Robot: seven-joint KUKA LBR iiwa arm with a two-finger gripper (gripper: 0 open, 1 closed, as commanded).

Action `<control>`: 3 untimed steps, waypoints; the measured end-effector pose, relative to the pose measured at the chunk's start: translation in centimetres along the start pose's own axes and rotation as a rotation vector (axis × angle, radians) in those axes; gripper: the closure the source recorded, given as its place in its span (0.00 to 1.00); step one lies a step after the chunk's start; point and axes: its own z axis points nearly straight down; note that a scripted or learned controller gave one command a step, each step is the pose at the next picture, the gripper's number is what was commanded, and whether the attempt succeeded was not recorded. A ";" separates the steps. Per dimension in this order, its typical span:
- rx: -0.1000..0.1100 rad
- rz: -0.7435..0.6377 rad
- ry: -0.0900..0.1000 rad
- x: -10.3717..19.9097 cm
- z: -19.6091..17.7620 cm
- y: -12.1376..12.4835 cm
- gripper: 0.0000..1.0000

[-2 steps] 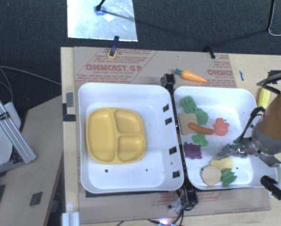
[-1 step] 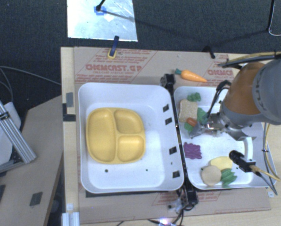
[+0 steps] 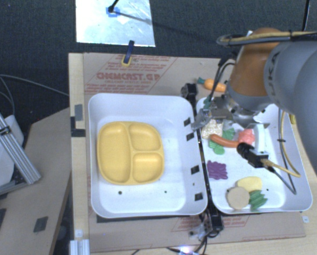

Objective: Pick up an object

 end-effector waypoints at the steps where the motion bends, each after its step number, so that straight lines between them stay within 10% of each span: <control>1: 0.015 -0.002 0.002 13.5 -0.6 -5.0 0.00; 2: 0.012 0.009 -0.004 12.4 -1.7 -4.7 1.00; 3: 0.023 0.010 -0.005 14.0 7.8 -4.1 1.00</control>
